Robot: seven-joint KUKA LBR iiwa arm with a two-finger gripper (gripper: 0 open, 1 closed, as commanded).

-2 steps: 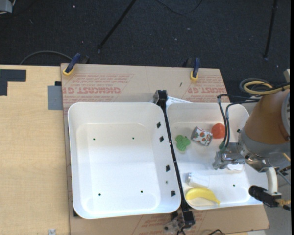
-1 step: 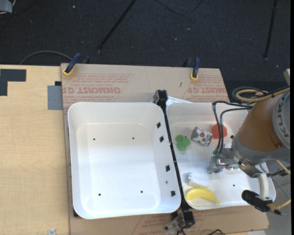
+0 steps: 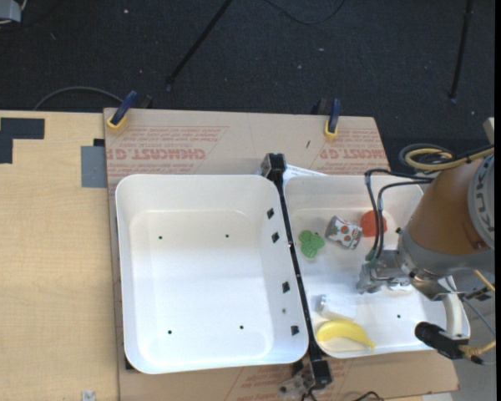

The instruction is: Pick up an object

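The right bin (image 3: 334,189) holds several small objects. A green leafy toy (image 3: 311,244) lies near the divider. A small white patterned cup (image 3: 344,232) lies on its side beside it, and an orange-red ball (image 3: 372,221) sits just to its right. A yellow banana (image 3: 344,334) rests at the bin's front left corner, with a small pale piece (image 3: 321,305) just above it. My gripper (image 3: 374,281) hangs low over the middle of the right bin, below the cup and ball, right of the green toy. Nothing shows between its fingers.
The left bin (image 3: 134,224) sits beside the right one, with a black divider strip (image 3: 285,261) between them. Cardboard (image 3: 234,144) lies under both bins, held by two clamps at the back. The arm's orange band (image 3: 447,215) covers the right bin's right side.
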